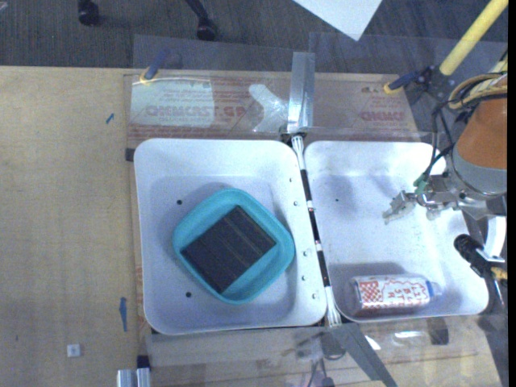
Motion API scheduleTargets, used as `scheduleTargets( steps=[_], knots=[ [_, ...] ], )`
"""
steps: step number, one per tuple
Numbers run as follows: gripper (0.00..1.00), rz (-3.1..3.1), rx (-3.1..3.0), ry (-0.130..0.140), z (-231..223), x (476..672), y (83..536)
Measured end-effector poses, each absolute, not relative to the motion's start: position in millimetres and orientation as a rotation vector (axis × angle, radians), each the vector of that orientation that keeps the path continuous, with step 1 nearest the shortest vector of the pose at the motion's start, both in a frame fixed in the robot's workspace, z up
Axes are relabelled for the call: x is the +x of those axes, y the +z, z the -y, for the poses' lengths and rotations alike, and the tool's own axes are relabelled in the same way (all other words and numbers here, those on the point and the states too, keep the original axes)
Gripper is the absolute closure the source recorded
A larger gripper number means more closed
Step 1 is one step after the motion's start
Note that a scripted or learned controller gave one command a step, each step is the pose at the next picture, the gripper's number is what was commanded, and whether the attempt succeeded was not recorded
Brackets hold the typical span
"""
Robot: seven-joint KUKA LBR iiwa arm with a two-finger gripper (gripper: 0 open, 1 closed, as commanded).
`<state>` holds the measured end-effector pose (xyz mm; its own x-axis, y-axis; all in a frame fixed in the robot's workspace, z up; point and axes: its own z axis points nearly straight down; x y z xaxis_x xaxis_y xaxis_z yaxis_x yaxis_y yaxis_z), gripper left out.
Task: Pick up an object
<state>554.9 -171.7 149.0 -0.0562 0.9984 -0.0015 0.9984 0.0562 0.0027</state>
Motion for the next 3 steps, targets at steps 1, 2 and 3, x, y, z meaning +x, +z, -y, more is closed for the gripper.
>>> scheduleTargets(
  steps=[1, 2, 3],
  knots=[
    [0.0, -2.163, 2.275, 0.0, 181.6, 584.6, 153.9],
    [0.0, -2.242, 2.2, 0.0, 142.7, 565.9, 90.6],
    [0.0, -2.134, 2.304, -0.001, 194.9, 525.1, 205.1]
  ],
)
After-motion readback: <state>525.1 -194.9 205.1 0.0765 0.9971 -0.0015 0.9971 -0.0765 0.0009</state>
